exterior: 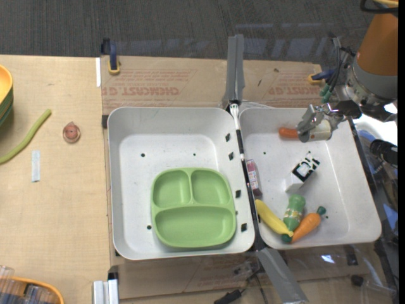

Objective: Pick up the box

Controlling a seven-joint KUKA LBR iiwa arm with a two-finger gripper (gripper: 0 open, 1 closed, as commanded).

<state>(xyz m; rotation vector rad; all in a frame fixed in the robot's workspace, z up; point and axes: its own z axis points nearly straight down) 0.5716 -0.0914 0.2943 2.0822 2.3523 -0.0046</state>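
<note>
The box [305, 169], small and black with white markings, lies in the right bin [354, 170], roughly at the bin's centre. Its long axis runs diagonally, from lower left to upper right in the camera view, the upper end pointing toward the bin's far right corner. It touches no other item.

The arm [380, 49] enters from the upper right, orange band uppermost, wrist angled down over the far part of the right bin. The gripper [314, 126] sits above and beyond the box, apart from it; whether it is apart or together cannot be told. An orange carrot-shaped piece [288, 132] lies just to its left.

Bare bin floor surrounds the box on all sides. Nearer the front lie a banana [272, 218], a green bottle [293, 211] and a carrot [307, 225], bunched together. The left bin [126, 170] holds a green divided plate [193, 208].
</note>
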